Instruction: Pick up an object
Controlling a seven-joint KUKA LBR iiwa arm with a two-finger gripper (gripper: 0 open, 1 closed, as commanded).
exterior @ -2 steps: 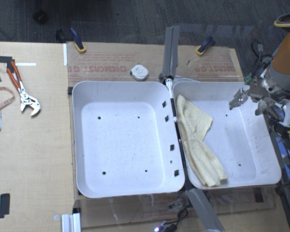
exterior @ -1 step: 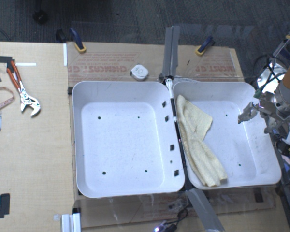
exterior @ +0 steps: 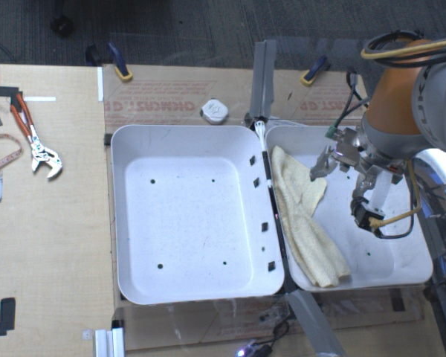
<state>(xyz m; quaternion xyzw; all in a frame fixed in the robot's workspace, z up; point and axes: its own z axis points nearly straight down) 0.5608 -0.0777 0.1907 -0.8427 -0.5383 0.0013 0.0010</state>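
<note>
A cream towel lies crumpled along the left side of the right bin, running from the back wall to the front edge. My gripper hovers over the back middle of that bin, just right of the towel's upper fold. It is open, its left fingertip is at the edge of the cloth, and nothing sits between the fingers. The grey arm with its orange band reaches in from the right.
The left bin stands beside the right one, split from it by a black-clipped divider. A wrench and pliers lie on the bench at far left. A white tape roll sits behind the bins.
</note>
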